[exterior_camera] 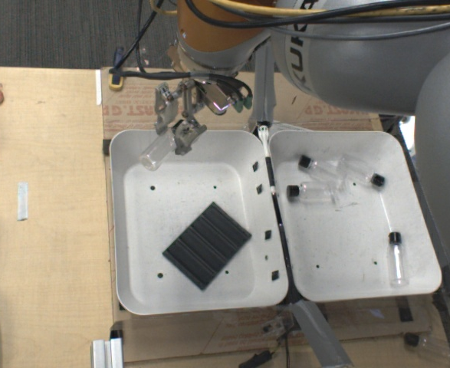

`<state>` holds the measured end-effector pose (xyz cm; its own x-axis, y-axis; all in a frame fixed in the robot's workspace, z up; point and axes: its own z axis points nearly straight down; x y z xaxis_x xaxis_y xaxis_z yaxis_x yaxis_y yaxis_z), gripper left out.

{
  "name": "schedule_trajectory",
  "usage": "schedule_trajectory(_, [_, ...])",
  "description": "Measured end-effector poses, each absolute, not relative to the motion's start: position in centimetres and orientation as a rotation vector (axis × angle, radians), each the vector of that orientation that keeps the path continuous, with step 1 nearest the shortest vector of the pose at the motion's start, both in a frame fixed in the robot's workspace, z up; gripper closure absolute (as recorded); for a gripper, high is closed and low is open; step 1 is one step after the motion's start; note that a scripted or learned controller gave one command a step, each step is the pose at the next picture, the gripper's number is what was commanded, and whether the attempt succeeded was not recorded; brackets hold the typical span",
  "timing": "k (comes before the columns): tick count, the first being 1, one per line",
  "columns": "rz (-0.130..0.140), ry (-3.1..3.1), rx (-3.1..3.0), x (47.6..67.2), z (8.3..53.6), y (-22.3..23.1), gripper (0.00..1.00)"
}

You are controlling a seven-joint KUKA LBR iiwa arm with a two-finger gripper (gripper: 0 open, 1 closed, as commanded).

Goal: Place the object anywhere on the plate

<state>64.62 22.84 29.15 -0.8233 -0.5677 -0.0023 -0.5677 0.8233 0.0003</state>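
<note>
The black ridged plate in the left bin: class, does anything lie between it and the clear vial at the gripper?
Nothing visible does. The clear vial is at the gripper, over the left bin's far corner. The black ridged plate lies flat nearer the camera, with bare white bin floor between them.

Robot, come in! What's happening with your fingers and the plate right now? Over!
Gripper over left bin's back edge, clear vial between fingers. Black plate lies in same bin, nothing on it. More vials in right bin.

Two white bins [125, 228] sit side by side on the bench [48, 267].
</note>
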Motion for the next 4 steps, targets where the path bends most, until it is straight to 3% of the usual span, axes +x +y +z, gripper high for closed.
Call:
schedule_trajectory(1, [0.002,2.859,-1.286,66.0,31.0,22.8,1.00])
schedule_trajectory(4, [0.001,2.527,-1.858,66.0,28.9,21.3,1.00])
